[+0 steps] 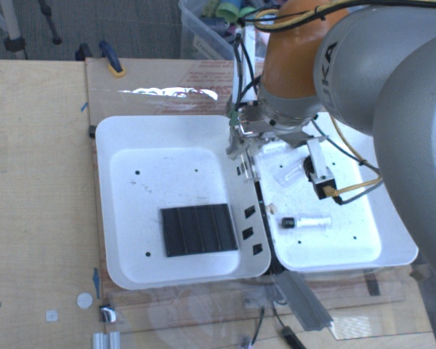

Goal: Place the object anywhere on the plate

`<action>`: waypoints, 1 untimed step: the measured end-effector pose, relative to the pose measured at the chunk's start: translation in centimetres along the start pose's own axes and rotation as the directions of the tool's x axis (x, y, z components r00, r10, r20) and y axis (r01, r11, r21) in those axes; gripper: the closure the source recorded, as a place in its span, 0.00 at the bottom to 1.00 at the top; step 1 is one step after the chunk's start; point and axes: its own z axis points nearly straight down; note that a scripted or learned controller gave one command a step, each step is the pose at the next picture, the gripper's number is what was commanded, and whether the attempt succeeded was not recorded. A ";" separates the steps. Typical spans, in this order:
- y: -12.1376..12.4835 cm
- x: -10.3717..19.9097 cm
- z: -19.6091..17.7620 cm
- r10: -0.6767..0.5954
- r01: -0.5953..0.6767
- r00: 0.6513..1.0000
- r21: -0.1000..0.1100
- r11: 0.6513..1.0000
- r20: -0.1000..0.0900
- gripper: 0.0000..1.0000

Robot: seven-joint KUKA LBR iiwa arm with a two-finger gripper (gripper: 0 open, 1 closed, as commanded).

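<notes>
— Black ribbed plate (198, 230): where?
— Flat in the left bin (116, 195).
— And the object?
— A clear tube (305, 224) with a dark cap lies in the right bin (363, 231), below the gripper (248, 150).

No text, label, brand or number can be read. The cardboard sheet (167, 78) at the upper middle of the frame, lying behind the bins, bears faint reddish printing near its right end, but it is too blurred and washed out by glare to make out.
</notes>
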 end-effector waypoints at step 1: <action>4.8 4.3 -3.8 -0.012 0.012 1.000 0.000 1.000 0.000 1.00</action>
